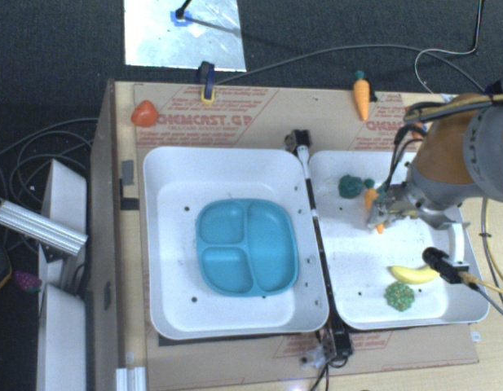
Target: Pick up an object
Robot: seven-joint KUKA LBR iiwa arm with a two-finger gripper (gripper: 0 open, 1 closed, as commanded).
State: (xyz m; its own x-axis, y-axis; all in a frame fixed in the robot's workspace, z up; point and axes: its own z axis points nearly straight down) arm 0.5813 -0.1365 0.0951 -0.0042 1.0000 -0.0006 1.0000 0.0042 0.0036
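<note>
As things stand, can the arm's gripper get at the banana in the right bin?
Probably yes. The gripper is low in the right bin beside a small orange piece; the banana lies apart from it, with bare bin floor between. The green lump sits close beside the banana.

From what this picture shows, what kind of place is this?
Probably a robot lab test bench, not a kitchen. Two white bins sit on cardboard, with toy food such as a banana and a carrot, loose cables, and a robot arm.
</note>
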